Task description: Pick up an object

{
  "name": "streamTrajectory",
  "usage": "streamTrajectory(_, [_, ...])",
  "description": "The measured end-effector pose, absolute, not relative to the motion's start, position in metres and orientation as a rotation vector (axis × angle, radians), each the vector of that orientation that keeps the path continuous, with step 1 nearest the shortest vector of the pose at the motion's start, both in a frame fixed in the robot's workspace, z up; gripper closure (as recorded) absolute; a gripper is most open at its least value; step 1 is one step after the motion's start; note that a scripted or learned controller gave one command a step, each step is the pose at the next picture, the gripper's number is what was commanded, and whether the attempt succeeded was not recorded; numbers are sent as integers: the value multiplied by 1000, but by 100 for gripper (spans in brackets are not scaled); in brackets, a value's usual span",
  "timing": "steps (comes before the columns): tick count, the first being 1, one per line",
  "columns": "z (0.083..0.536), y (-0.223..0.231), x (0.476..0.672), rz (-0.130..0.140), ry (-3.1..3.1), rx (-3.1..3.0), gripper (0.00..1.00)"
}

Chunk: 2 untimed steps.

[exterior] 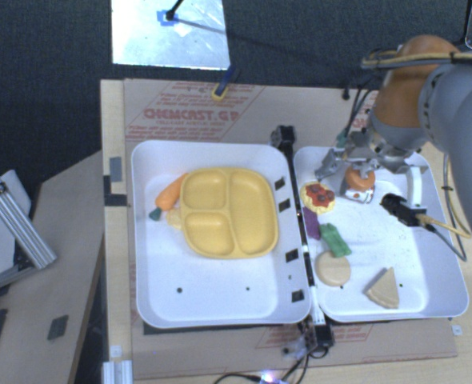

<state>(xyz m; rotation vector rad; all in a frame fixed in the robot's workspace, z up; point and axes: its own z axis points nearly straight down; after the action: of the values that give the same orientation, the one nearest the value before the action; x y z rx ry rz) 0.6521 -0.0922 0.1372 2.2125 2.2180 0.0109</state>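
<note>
Orange-topped toy (359, 181) sits right under your gripper (350, 165) in the right bin (436, 294); finger state, cannot tell.

Two white bins sit side by side on a tan surface (180, 110). The left bin (152, 294) holds a yellow divided plate (224, 212) with a toy carrot (170, 192) touching its left edge. In the right bin (440, 282), the grey arm's pincer (350, 166) hangs beside an orange-topped toy (359, 183), near a small pizza (318, 197).
</note>
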Motion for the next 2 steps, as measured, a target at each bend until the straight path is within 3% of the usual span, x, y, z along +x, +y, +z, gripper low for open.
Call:
streamTrajectory(1, [130, -93, 653, 11, 2216, 2211, 0])
streamTrajectory(2, [143, -94, 655, 16, 2212, 2203, 100])
